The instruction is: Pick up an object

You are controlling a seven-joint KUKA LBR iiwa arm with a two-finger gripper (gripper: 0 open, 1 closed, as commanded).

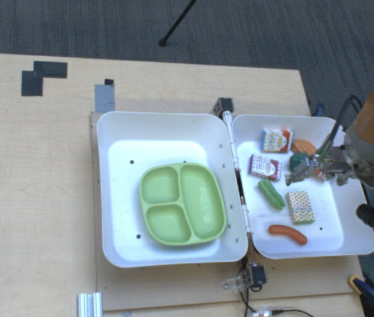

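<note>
**Six small items in the right bin, gripper parked over the upper-right cluster**

Six candidates, all in the right bin (353, 243); the left bin (117, 197) holds one green divided plate (183, 204) with three compartments.

Count, one of each:
- colourful packet (276, 139), near the top of the bin
- orange piece (304, 146), just right of that packet
- red-and-white packet (265, 167), toward the bin's left side
- green pickle-like piece (271, 194), long axis running diagonally from upper left to lower right
- patterned block (300, 207), just right of the pickle, roughly upright in view
- red sausage (287, 234), nearest the bottom edge, long axis close to horizontal, slightly tilted

Gripper (300, 168) comes in from the right, sits over the bin's upper middle, just below the orange piece. Something teal shows at its tip; can't say whether that is an object or part of the tool. Finger state: cannot tell, too dark and blurred at that spot.

Key relation for the next move, my read: nearest targets are the orange piece directly above the tip and the red-and-white packet to its left, both near. Pickle and block lie below and slightly left. Sausage is farthest, well apart from the tip. One arm only, so no choice of side. Nothing visibly gripped, so I'd judge the pick as not yet done.
</note>
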